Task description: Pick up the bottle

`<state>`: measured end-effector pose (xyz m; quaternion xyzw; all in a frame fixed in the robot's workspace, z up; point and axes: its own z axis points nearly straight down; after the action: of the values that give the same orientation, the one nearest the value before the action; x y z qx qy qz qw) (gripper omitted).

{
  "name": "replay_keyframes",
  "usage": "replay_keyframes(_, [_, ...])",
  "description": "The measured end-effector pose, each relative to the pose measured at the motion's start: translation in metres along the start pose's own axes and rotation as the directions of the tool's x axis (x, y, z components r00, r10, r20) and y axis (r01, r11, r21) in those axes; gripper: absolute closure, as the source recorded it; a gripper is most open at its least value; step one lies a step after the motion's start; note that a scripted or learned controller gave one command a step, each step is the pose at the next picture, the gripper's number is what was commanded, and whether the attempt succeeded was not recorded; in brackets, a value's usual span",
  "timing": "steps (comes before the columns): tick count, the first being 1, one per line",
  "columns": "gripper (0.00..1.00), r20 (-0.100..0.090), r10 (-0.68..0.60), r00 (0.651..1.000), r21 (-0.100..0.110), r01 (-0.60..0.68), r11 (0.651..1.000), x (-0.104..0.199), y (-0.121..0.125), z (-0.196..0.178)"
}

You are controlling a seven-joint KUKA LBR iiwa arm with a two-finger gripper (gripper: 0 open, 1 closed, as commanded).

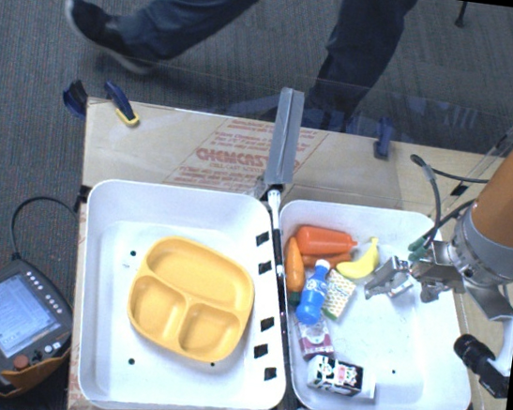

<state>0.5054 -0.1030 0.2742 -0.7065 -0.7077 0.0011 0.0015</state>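
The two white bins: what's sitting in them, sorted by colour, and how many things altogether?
Yellow: 2, the divided tray in the left bin and the banana in the right bin
Orange: 2, the carrots
Blue: 1, the bottle
Black and white: 1, the small carton
Other small packets: 2, a patterned one and a pinkish one
Total: 8

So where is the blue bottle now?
The blue bottle lies in the right bin, near its left wall, between the orange carrot and the banana.

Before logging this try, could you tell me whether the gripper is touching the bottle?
Apart. The camera view shows bare white bin floor between the gripper and the bottle.
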Motion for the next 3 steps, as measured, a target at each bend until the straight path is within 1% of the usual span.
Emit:
replay_keyframes(1, [0.0,-0.001,0.062,0.998,0.002,-0.062,0.998,0.019,0.044,0.129])
replay_keyframes(2, [0.0,0.0,0.2,0.98,-0.003,-0.2,0.98,0.013,0.073,0.186])
replay_keyframes(3, [1.0,-0.002,0.203,0.979,-0.006,-0.203,0.979,0.013,0.074,0.174])
